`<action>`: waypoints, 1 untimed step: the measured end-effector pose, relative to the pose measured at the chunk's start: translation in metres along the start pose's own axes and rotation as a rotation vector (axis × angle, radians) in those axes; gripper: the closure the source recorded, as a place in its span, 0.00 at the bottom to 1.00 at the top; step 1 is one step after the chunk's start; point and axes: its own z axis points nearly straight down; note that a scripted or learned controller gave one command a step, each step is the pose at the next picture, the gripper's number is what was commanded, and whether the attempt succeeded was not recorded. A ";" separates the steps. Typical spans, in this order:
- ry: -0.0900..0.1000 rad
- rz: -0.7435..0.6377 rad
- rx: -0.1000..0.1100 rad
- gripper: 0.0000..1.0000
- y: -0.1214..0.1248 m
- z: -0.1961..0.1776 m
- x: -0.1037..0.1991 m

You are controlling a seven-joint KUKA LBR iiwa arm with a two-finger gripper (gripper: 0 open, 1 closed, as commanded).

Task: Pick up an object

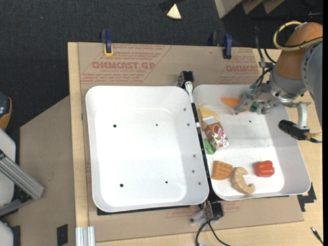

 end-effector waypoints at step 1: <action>-0.003 0.000 -0.012 0.00 0.002 -0.108 -0.019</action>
